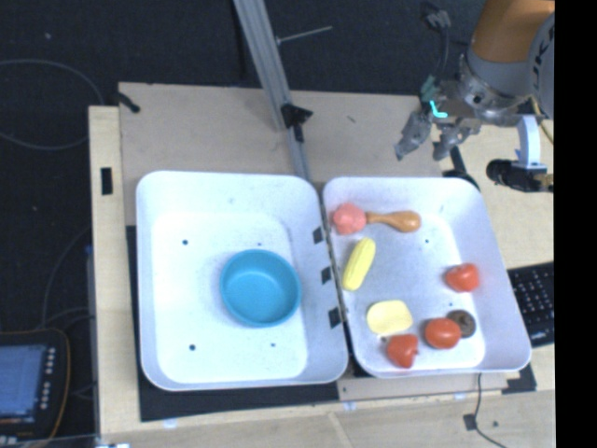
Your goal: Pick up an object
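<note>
A blue bowl (260, 287) sat in the left bin (168, 203), far down and to the left of the gripper (429, 142). In the right bin (485, 241), below the gripper, lay a pink-headed rattle (371, 219), a yellow corn cob (358, 264), a pale yellow block (389, 317) and three red tomatoes (442, 332), one touching a dark brown round piece (463, 322). The gripper hovered above the bench beyond that bin's far edge, fingers spread apart and holding nothing.

Round blue plastic bowl (260, 287) in left white bin (168, 203); yellow corn-shaped toy (358, 264) at its 3 o'clock; open empty gripper (437, 142) above worktop (364, 133).
</note>
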